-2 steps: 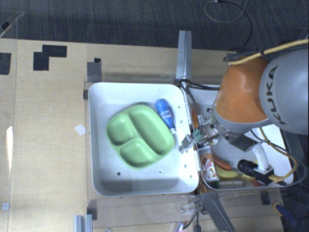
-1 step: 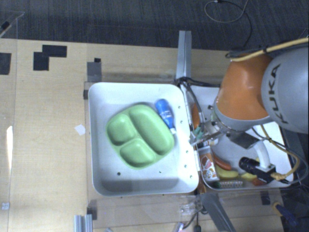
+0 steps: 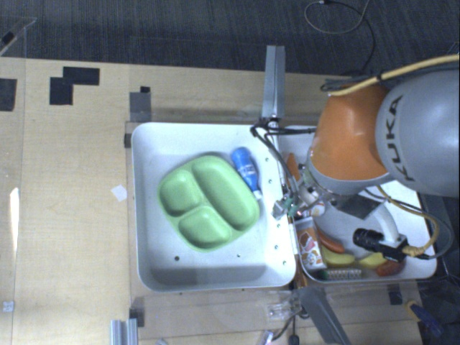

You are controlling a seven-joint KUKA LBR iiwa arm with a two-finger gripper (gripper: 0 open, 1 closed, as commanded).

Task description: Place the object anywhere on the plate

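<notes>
A green plate (image 3: pixel 208 201) with three sections was seen in the left bin (image 3: pixel 151 264). A blue bottle (image 3: pixel 245 168) lay touching its right edge. The gripper (image 3: pixel 291 205) hung over the wall between the bins; its fingers could not be made out.

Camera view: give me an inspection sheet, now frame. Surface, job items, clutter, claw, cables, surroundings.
Surface: wooden bench bearing two white bins; left bin, right bin mostly covered by the arm.
Job's things: green three-compartment plate in the left bin, nothing on it; blue bottle lying beside its upper right rim.
Clutter: packets and yellow and red items in the right bin.
Claw: claw over the divide between the bins; finger state unclear.
Cables: black cable at the wrist; loose cable on the floor.
Surroundings: dark carpet.
</notes>
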